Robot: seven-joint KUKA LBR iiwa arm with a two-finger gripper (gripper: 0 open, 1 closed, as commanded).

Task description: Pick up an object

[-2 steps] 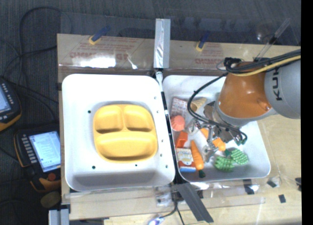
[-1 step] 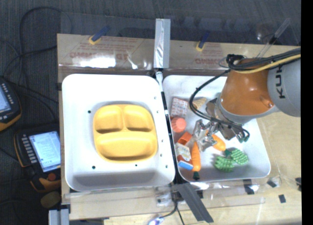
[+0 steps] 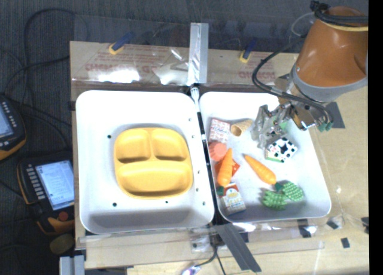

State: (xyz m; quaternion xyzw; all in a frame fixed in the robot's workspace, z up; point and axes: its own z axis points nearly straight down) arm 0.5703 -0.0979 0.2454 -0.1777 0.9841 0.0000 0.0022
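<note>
My gripper (image 3: 269, 131) hangs over the upper middle of the right bin (image 3: 317, 178), below the orange-banded wrist (image 3: 332, 46), and looks open with nothing between its fingers. Just below and to its right lies a black-and-white checkered block (image 3: 282, 149). A tan cone (image 3: 240, 127) lies to the gripper's left, next to a pink-and-white packet (image 3: 219, 129). Two orange carrots (image 3: 225, 166) (image 3: 261, 170) lie lower in the bin, with a green leafy toy (image 3: 282, 195) at the lower right and a small juice box (image 3: 233, 199) at the lower left.
The left bin (image 3: 96, 118) holds a yellow divided tray (image 3: 153, 161). A pink item (image 3: 217, 150) lies by the ridge between the bins. Black cables loop from the wrist over the right bin's far edge.
</note>
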